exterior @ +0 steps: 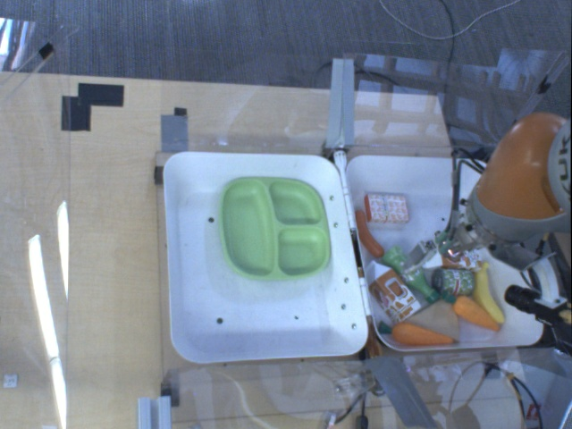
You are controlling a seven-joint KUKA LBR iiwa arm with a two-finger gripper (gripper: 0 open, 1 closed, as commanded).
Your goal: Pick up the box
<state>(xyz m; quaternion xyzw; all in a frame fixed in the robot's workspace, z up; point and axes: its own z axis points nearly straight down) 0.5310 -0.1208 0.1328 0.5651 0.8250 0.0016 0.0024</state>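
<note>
Two shallow white bins sit side by side on the pale wooden table. The left white bin, near the middle of the frame, carries a light green plastic plate with three compartments, lying flat and slightly above the bin's centre.

The right white bin is the crowded one. In its upper part, a little apart from the rest, lies the small white box with a red dotted pattern, flat on the bin floor with nothing touching it. Just left of and below it, a red sausage-shaped piece runs along the bin's left wall. Lower down the things are heaped close together: an orange and white packet, a green wrapped packet, a dark green can lying on its side, a yellow banana, an orange carrot and a second orange carrot against the bottom edge, with a tan wedge between them.

The grey arm with its orange band comes in from the right edge of the frame. Its hand is down in the right bin, low over the heap near the can and the green packet, below and to the right of the box and well clear of it. I cannot tell how far the hand is parted, nor see anything gripped in it.
</note>
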